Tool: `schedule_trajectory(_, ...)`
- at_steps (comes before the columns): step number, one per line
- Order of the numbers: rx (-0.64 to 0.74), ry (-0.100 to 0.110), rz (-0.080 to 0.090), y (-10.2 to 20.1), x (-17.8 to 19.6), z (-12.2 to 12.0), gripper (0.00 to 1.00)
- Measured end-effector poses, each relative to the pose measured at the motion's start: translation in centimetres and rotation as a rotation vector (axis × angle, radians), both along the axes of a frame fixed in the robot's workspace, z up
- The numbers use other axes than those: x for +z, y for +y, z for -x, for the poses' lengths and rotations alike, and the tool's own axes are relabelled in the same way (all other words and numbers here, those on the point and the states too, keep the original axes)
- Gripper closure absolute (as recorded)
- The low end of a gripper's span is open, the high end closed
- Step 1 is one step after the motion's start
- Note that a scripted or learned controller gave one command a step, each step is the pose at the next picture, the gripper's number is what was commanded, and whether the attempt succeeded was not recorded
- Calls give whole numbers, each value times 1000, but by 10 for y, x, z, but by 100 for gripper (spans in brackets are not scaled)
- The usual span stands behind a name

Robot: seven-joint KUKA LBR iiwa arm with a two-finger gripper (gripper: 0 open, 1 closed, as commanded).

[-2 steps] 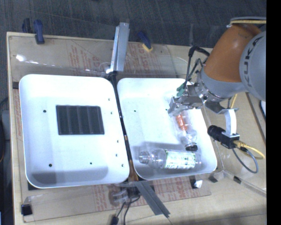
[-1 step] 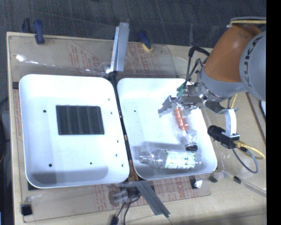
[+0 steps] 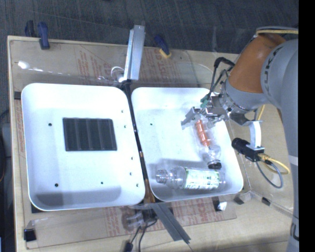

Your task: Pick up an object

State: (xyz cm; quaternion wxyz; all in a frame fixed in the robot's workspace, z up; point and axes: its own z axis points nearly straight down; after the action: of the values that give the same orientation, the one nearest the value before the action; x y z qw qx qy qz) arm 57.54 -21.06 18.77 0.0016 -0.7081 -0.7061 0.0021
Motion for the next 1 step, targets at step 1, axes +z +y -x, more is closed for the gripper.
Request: schedule_trajectory(1, 59, -6, -1, 3, 11, -23, 0)
